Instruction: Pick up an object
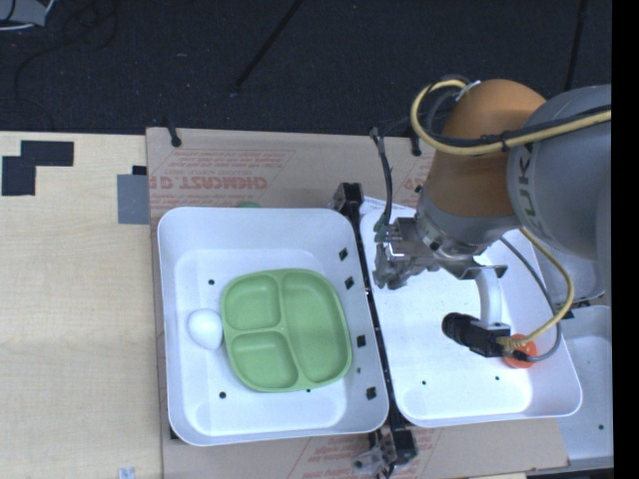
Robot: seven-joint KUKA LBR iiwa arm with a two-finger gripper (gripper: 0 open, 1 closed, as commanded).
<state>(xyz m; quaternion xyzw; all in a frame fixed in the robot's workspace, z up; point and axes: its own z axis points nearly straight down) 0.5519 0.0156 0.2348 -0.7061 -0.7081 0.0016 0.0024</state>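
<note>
A green divided plate lies flat in the left bin. A small white egg-shaped ball rests against the plate's left edge. My gripper hangs over the upper left part of the right bin, close to the wall between the two bins. I see nothing held in it. A small orange-red thing lies at the right side of the right bin, partly hidden by the arm's own parts.
The grey arm with its orange band covers the upper right of the right bin. A black divider rail runs between the bins. Cardboard lies under both bins, on a pale wooden bench.
</note>
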